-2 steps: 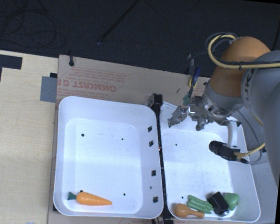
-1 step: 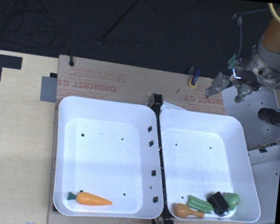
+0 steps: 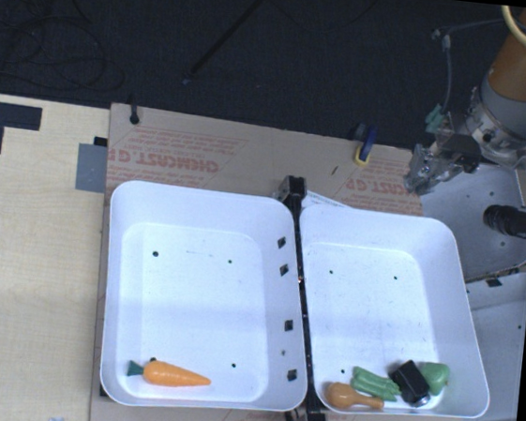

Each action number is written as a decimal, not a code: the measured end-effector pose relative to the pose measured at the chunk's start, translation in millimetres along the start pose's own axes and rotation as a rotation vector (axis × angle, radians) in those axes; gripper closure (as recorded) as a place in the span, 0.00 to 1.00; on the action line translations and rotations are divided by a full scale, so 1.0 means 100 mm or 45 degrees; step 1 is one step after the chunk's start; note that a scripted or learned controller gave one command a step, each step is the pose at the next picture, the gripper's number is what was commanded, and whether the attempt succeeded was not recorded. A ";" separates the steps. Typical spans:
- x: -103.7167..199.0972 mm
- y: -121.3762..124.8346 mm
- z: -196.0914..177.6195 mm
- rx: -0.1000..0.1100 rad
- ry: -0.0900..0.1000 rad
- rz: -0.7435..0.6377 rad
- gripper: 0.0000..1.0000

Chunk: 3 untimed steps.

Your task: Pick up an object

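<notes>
An orange carrot [image 3: 175, 374] with a green top lies at the front left corner of the left bin [image 3: 136, 209]. In the right bin [image 3: 448, 245], at its front right corner, lie a tan pear-shaped toy [image 3: 353, 398], a green pea pod [image 3: 375, 384], a black block [image 3: 409, 382] and a light green piece [image 3: 434, 374], bunched together. My gripper [image 3: 421, 179] hangs above the bench behind the right bin's back right corner, far from all the objects. Nothing shows between its fingers.
A cardboard sheet [image 3: 250, 161] lies under both bins. A black divider [image 3: 292, 284] with clips runs between the bins. A blue and yellow clamp [image 3: 366, 143] stands at the cardboard's back edge. Cables lie on the dark floor behind.
</notes>
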State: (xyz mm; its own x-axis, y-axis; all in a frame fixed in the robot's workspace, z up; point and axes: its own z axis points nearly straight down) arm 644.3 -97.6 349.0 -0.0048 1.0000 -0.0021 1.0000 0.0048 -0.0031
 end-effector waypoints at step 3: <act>-1.15 -0.06 0.78 0.001 0.002 0.006 1.00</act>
State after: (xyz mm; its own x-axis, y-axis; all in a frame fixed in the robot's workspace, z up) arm 638.3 -212.8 271.3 -0.0001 1.0000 -0.0002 1.0000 0.0001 -0.0037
